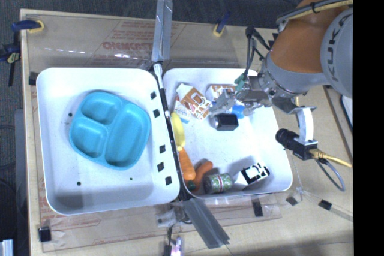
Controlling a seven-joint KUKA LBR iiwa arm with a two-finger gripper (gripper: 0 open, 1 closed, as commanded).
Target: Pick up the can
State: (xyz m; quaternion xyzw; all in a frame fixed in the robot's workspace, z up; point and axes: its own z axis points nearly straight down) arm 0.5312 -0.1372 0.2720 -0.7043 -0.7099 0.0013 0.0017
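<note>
Arm parked over the right bin, can sitting down at the near edge

Biggest first: the tabletop point(90, 33) carries two white bins, and the left bin point(54, 177) has a blue three-section tray point(111, 129) in it. The grey arm point(312, 39) with its orange band leans in over the right bin point(264, 147). In that bin: a torn snack wrapper point(193, 102), a yellow banana point(177, 132), an orange carrot point(186, 166) and a black-and-white box point(255, 174). The can point(218, 182) lies on its side by the near wall, greenish label, metal end showing, just beside the carrot. The claw point(231, 106) hangs over the far part, well apart from the can, touching a small black block point(227, 122); honestly can't tell how far open it is.
</note>
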